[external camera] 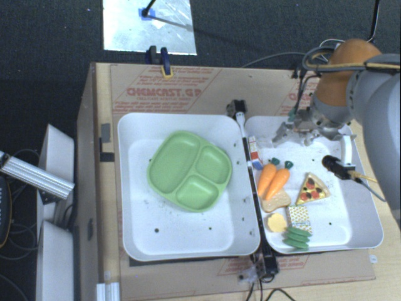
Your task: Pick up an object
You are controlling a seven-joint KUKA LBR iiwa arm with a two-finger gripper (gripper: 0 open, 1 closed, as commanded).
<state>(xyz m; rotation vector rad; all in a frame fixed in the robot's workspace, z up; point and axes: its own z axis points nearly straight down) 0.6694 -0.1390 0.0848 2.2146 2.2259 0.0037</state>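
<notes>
We look down on a cardboard-covered surface (188, 89) carrying two shallow white bins side by side. The left bin (141, 231), at the centre of the frame, holds a pale green divided plate (190, 170): smooth moulded plastic, rounded corners, three compartments. It looks light and stiff but wide and flat, so we judge it awkward for a two-finger pinch except at its raised rim.

The right bin (357, 221) holds small toy foods. Two orange carrots (273, 178) with green tops lie touching near its left wall; they look rigid, light and slightly slick, and we judge that a grasp across the narrow width of one suits best. Below them are a tan bread-shaped piece (276, 200), a yellow disc (276, 222), a patterned block (299, 217) and green pea pods (296, 237). To their right lies a flat pizza slice (312, 189), thin and hard to get under.

At the upper right, the tool (299, 132) hangs over the bin's back edge, well apart from the toys. We cannot tell whether it is spread or closed; nothing appears between its tips.
</notes>
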